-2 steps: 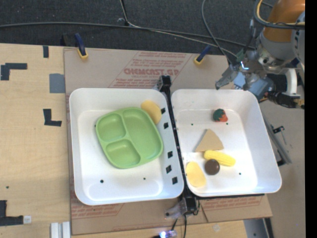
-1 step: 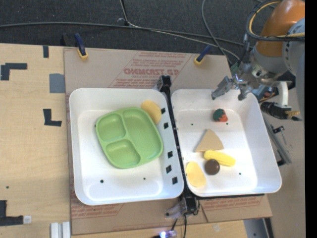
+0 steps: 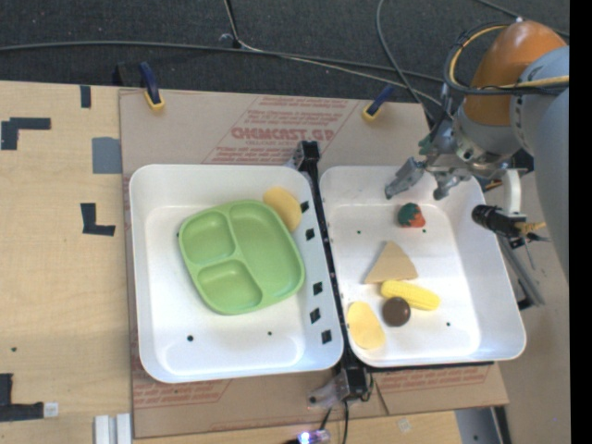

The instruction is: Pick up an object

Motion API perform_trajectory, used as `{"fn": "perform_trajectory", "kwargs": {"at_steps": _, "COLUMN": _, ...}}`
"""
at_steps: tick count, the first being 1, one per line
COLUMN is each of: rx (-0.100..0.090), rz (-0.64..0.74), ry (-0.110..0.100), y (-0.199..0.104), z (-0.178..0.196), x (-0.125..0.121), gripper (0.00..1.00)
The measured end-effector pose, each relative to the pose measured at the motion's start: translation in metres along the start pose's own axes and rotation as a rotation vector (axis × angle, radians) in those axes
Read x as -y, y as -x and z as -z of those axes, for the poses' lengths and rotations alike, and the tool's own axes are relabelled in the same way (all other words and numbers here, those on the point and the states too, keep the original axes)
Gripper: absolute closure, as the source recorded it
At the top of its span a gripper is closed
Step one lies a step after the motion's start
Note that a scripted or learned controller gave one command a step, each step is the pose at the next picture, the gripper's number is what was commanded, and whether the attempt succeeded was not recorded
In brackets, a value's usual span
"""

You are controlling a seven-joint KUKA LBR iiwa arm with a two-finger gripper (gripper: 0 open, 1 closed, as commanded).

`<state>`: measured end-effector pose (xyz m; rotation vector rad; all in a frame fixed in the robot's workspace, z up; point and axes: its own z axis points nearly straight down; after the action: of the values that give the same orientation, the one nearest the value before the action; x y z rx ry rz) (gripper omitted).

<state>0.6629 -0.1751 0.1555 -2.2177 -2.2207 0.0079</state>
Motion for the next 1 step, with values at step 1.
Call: {"fn": "perform_trajectory", "kwargs": {"at_steps": 1, "rx": -0.001, "rz": 0.001, "ry": -0.001, "y": -0.0048, "z": -0.0604, "x": 0.0091, "gripper": 0.00}}
